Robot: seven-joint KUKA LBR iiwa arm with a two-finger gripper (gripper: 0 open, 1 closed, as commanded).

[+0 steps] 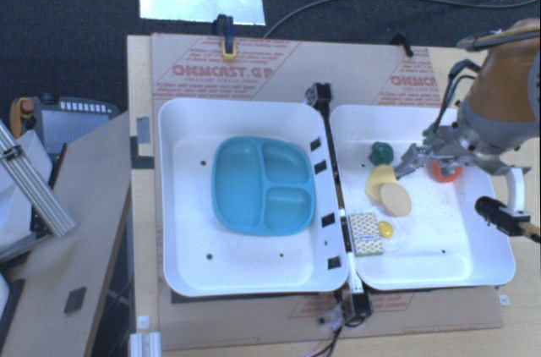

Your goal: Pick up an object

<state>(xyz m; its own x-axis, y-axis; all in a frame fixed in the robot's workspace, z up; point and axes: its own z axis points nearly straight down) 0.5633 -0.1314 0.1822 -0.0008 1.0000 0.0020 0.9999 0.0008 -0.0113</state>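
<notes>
The left bin (177, 178) holds a blue divided plate (262, 184), lying flat near its middle. In the right bin (473, 262), a checkered packet (364, 232) lies by the left wall with a small yellow piece (385, 230) touching it. Just above sit a tan oval object (395, 199) and a yellow piece (379, 178), touching, with a dark green object (381, 151) above them. Further right, the gripper (433, 154) hangs low over the bin beside an orange object (445, 170); how far it is open cannot be told, and nothing visibly sits in its grasp.
</notes>
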